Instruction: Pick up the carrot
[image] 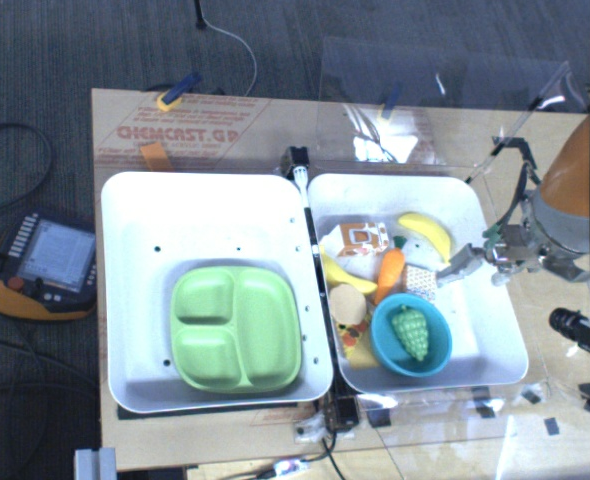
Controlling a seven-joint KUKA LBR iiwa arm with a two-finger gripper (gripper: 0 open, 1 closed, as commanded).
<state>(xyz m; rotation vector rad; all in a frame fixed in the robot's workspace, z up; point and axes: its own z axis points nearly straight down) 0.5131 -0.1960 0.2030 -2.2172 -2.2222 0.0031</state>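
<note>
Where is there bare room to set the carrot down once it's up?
Left bin: bare floor rings the green tray, widest behind it. Right bin: crowded around the carrot, banana and blue bowl; a bare strip runs beside the gripper.

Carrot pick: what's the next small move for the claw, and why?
Probably shift the claw a little further left and down toward the carrot. It sits just right of the carrot in the right bin, with nothing visibly between its fingers. The carrot lies crowded between the banana and the blue bowl, so approach slowly.
</note>
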